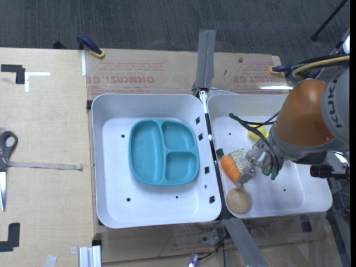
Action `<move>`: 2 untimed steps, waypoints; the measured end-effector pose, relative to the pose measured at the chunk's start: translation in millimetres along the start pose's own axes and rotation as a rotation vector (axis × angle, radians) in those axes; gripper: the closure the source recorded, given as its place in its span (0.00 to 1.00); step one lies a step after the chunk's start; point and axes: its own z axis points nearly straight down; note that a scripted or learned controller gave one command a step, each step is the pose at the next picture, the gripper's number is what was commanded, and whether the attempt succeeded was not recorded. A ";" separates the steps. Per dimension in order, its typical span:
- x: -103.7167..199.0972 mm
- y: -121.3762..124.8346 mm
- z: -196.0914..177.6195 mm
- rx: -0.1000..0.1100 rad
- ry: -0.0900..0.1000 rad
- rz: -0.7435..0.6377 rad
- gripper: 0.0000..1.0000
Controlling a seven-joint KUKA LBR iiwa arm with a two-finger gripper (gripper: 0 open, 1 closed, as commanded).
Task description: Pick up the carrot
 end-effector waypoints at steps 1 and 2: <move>-3.7 1.6 -11.8 -0.004 -0.009 -0.002 1.00; -21.2 -77.1 -108.1 0.007 0.012 -0.026 1.00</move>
